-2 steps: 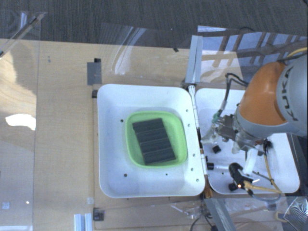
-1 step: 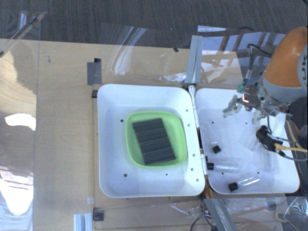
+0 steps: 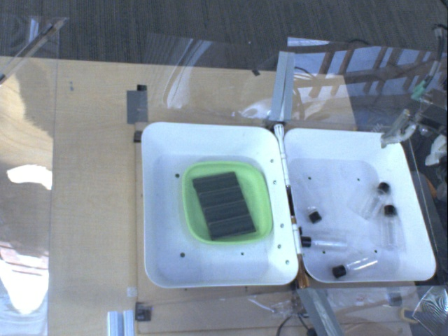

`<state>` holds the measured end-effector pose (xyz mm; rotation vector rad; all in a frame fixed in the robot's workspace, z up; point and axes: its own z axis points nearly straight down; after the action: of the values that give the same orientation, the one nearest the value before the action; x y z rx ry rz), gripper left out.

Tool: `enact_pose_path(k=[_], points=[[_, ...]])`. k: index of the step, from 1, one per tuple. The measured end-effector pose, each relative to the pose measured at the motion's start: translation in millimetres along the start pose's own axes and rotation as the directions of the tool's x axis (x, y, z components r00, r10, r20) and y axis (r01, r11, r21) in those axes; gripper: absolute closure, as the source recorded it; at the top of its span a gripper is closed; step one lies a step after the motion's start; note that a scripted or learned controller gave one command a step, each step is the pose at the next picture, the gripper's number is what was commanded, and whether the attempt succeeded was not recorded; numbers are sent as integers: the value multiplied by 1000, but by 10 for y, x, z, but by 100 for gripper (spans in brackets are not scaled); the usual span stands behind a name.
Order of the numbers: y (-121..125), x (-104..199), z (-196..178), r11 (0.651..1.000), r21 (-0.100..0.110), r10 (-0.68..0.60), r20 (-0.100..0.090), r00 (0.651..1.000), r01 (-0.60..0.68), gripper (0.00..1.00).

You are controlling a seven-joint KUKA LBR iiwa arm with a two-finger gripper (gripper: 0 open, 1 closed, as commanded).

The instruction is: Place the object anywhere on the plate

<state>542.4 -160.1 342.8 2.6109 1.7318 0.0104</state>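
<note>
— Nearest the camera?
— Pale wooden bench (image 3: 77, 257), glare across it. Then two white bins touching side by side: left bin (image 3: 157, 257), right bin (image 3: 409, 257).

— In the right bin?
— Clear vials with black caps, scattered flat. One vial (image 3: 353, 264) by the front wall, another (image 3: 325, 243) just beside the wall shared with the left bin, a third (image 3: 369, 203) further back and tilted. Black caps (image 3: 389, 209) also loose-looking near it; cannot tell whether attached.

— And the left bin?
— Green plate (image 3: 190, 208) in the middle of the floor, square with rounded corners. Dark grey ridged block (image 3: 224, 206) lying flat on the plate, wholly inside its rim, turned slightly askew. Nothing touching the block.

— Further back?
— Grey metal post (image 3: 283, 89) rising from behind the seam between the bins. Small dark bracket (image 3: 137, 105) on the bench behind the left bin.

— The claw?
— Grey slanted shape, seemingly the gripper (image 3: 400, 130), over the right bin's far right corner, well apart from plate and block. Apart or together: cannot tell.

— Farthest?
— Dark carpet (image 3: 175, 12).
</note>
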Motion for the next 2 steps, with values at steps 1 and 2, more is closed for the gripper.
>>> enact_pose_path(k=[1, 2], points=[[-108, -407, -847, 990, -4, 144, 1, 990, -144, 0], [-348, -533, -937, 971, 0, 240, 2, 971, -240, 0]])
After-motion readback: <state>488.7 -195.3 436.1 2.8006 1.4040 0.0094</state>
